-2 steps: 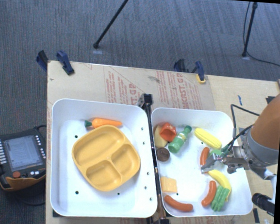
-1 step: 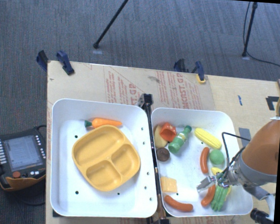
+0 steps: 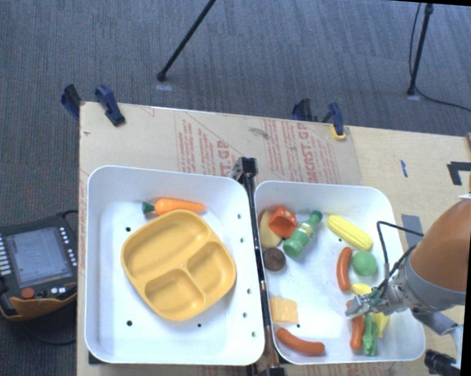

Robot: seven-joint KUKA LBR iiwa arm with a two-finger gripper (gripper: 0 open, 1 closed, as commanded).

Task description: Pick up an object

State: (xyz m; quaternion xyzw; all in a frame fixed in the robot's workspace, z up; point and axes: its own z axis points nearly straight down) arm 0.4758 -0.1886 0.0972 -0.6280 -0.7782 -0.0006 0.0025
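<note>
Grey and orange, your arm (image 3: 446,263) is reaching in from the right, and its gripper (image 3: 370,305) is hanging low over the near right corner of the right bin (image 3: 325,191). You cannot tell how its jaws are standing; the toys under it are blurring into the metal. Just below the tool you are seeing a small carrot with green leaves (image 3: 360,333) and a yellow piece (image 3: 362,290) lying right against it. A little farther off a green ball (image 3: 365,263) and an upright sausage (image 3: 343,269) are lying, with a corn cob (image 3: 349,231) beyond them. Moving left, a green bottle (image 3: 300,236), a red pepper (image 3: 282,221) and a brown disc (image 3: 274,259) are sitting near the left wall. At the near edge a cheese slice (image 3: 284,311) and another sausage (image 3: 300,342) are resting. In the left bin (image 3: 106,213) a yellow divided plate (image 3: 178,264) is lying with a carrot (image 3: 175,206) just beyond its far rim.
</note>
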